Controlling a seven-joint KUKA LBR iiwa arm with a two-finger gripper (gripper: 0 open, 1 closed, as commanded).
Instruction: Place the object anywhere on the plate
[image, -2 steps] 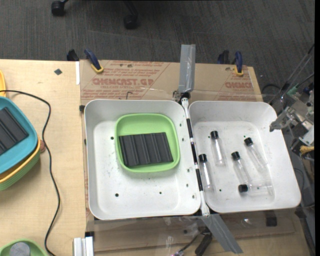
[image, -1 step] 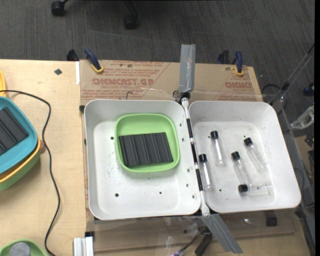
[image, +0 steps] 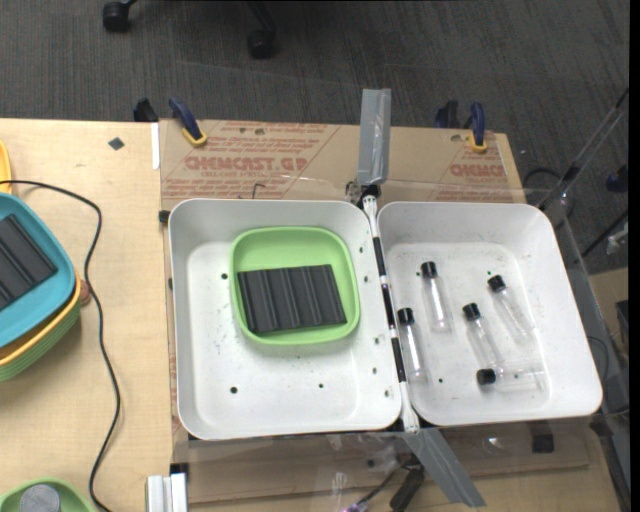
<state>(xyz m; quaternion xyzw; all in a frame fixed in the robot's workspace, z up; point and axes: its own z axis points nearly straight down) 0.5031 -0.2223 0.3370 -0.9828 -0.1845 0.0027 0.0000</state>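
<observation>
A green plate (image: 294, 291) sits in the left bin (image: 200, 380); capped clear tubes (image: 436, 297) lie in the right bin (image: 560, 260)

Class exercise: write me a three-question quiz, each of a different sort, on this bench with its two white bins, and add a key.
1. True or false: the square green plastic plate sits in the left shallow white bin.
2. How many clear plastic tubes with black caps lie in the right shallow white bin? A) two B) three C) five
3. Fill in: the dark grey ribbed rectangular mat lies on the ____.

Key
1. True.
2. C: five tubes, one near the top, one by the left wall, one in the middle, one to the right and one lying crosswise at the bottom.
3. Green plate.
</observation>
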